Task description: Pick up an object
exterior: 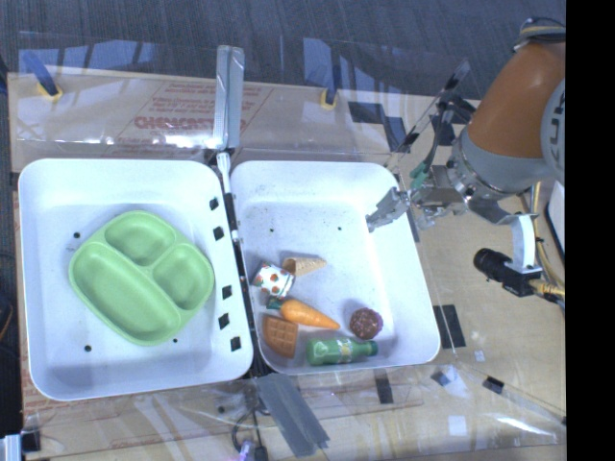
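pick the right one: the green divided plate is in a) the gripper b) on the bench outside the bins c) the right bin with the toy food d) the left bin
d, the green divided plate lies flat in the left bin, while the carrot and green bottle are in the right bin.

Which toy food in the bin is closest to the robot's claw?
The brown round cookie sits farthest right of the toys, nearest the gripper. The carrot and green bottle lie farther away.
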